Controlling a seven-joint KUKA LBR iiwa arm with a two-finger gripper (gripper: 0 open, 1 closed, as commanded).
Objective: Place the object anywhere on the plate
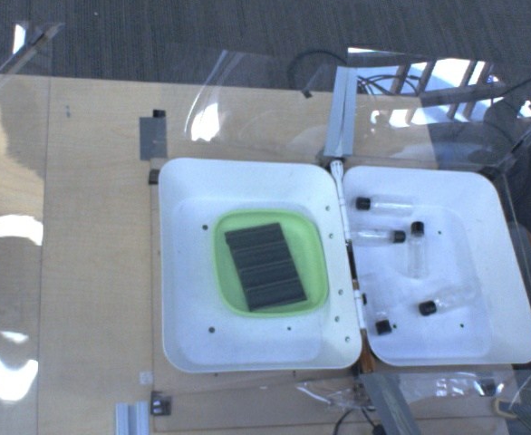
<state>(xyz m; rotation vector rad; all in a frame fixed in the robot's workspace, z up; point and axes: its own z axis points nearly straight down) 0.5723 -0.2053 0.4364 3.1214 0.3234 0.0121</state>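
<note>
Item: dark ribbed block (pixel 265 266), flat, tilted slightly, lying at the centre of the green plate (pixel 314 245). We judge it rigid and fairly light, with a grooved top that offers little purchase; the long edges look the best place to pinch. It already sits on the plate, so we count the task as met. Plate: square, shallow, in the left bin (pixel 184 333). Right bin (pixel 492 333): several clear vials (pixel 383 206) with black caps, scattered, apart from one another. Both bins rest on the tabletop (pixel 75 243). Claw: we cannot tell its state.
</note>
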